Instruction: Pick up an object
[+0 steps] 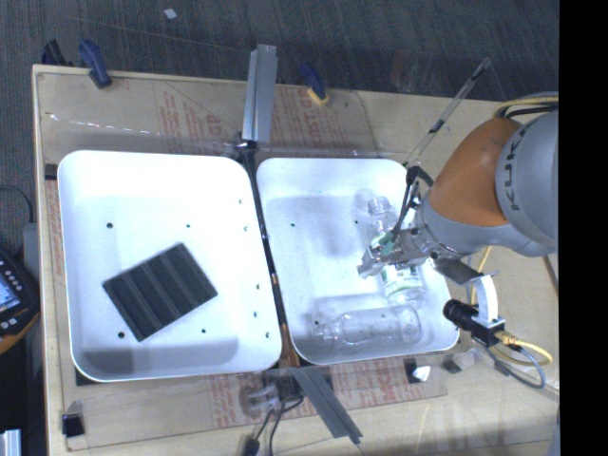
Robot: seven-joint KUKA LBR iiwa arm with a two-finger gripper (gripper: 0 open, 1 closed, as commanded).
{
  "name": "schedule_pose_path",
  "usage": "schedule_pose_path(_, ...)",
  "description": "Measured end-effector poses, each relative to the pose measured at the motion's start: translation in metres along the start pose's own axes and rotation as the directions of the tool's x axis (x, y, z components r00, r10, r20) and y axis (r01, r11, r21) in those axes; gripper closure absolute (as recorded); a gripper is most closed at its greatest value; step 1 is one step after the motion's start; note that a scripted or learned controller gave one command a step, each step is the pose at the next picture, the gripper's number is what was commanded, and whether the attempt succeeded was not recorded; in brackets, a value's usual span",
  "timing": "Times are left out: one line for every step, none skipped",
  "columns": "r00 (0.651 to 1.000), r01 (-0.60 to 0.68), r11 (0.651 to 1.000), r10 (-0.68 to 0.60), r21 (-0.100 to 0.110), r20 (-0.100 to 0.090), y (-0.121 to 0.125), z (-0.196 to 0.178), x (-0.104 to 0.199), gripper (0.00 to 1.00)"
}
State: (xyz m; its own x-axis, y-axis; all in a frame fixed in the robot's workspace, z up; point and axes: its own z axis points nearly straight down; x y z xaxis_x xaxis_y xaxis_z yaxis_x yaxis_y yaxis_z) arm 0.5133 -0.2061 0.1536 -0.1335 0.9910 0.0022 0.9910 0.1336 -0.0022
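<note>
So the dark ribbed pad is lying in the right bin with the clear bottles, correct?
No. The camera view shows the dark ribbed pad lying alone in the left bin. The clear bottles are in the right bin.

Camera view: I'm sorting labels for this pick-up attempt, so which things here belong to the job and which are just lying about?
Job:
- gripper, in the right white bin
- clear plastic bottle lying flat
- upright clear plastic bottle

Lying about:
- dark ribbed rectangular panel in the left white bin
- blue clamps
</note>
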Motion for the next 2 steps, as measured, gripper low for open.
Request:
schedule_pose_path(1.000,-0.001,1.000,0.001,0.000,0.000,-0.0001,-0.0001,-0.0003,0.00)
schedule_pose_path(1.000,0.009,1.000,-0.009,-0.001,0.002,0.0082,-0.0069,-0.0055,0.00)
